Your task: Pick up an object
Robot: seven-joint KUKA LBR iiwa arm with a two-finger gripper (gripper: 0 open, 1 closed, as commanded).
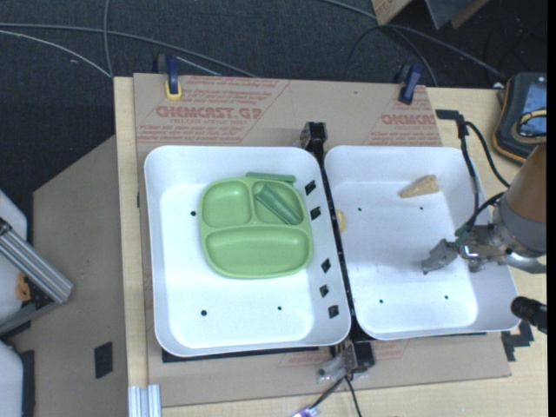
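Note:
A small tan wedge-shaped object [420, 186] lies in the upper part of the right bin [382, 311]. My gripper [437, 258] hangs low over the right side of that bin, below and a little to the right of the wedge and apart from it. In the left bin [174, 302] sits a green divided plate [254, 229], with a darker green piece [280, 201] in its upper right compartment. A tiny yellowish bit [340, 221] lies at the right bin's left wall.
Both bins rest on a cardboard sheet [217, 111] held by blue clamps [172, 76] at the back. Black clips [314, 135] run along the divide between the bins. Cables cross the dark floor behind. A device [524, 115] stands at the far right.

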